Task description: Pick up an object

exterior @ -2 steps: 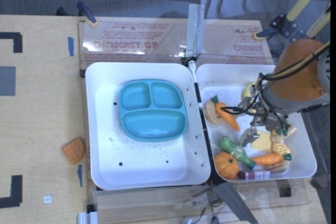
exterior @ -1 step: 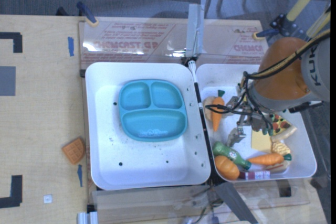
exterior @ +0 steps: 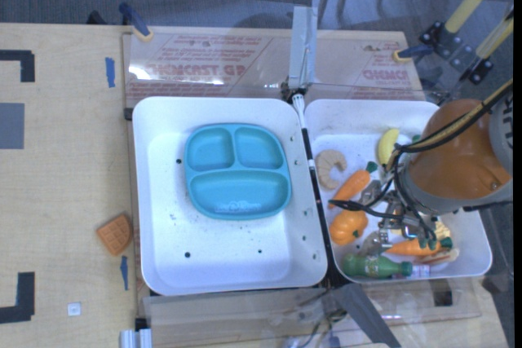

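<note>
Toys crowd the right bin (exterior: 465, 106), and that is where we find the things to pick: a carrot (exterior: 352, 185) lying at a slant near the middle, an orange fruit (exterior: 347, 227) just below it, a green bottle (exterior: 373, 266) along the near wall, a second carrot (exterior: 420, 248) beside the bottle, a yellow piece (exterior: 388, 146) toward the far side and a tan, bitten cookie (exterior: 331, 166) close to the divider. We see the arm (exterior: 457, 155) reach in from the right, its orange band over the bin's right half, and the gripper (exterior: 390, 218) hangs low among the toys, between the orange fruit and the second carrot. Cables and metal parts tangle there, so we cannot tell how it is set or whether it grips anything. We see a blue divided plate (exterior: 237, 171) lying flat in the left bin (exterior: 163, 248). On the bench (exterior: 57, 175) left of the bins lies a small waffle (exterior: 115, 234), well apart from them.
</note>
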Action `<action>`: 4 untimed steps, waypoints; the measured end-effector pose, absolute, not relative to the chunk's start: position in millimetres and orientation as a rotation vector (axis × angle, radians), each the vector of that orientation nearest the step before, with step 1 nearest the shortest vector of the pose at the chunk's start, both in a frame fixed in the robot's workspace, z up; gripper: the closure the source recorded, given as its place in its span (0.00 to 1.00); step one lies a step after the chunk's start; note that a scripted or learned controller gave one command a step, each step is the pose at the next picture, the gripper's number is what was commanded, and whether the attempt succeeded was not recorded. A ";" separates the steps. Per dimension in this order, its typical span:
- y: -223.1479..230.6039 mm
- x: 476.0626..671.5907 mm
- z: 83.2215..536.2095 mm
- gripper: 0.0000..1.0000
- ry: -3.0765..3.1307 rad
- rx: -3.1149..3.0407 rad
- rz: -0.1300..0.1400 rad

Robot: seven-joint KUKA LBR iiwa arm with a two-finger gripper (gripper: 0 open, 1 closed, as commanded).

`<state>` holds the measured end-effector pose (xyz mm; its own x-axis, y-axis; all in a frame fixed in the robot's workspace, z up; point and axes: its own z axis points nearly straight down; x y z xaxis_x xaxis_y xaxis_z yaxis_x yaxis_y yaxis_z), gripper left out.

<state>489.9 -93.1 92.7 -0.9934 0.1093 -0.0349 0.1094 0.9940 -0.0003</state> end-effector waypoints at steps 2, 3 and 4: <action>-103.0 613.5 89.3 0.00 3.122 0.206 -0.001; -186.1 656.8 89.4 0.00 3.145 0.298 0.004; -185.7 663.8 104.6 1.00 3.111 0.293 -0.004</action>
<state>663.8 -185.7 104.6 -0.9822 0.1869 -0.0169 0.1869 0.9824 -0.0007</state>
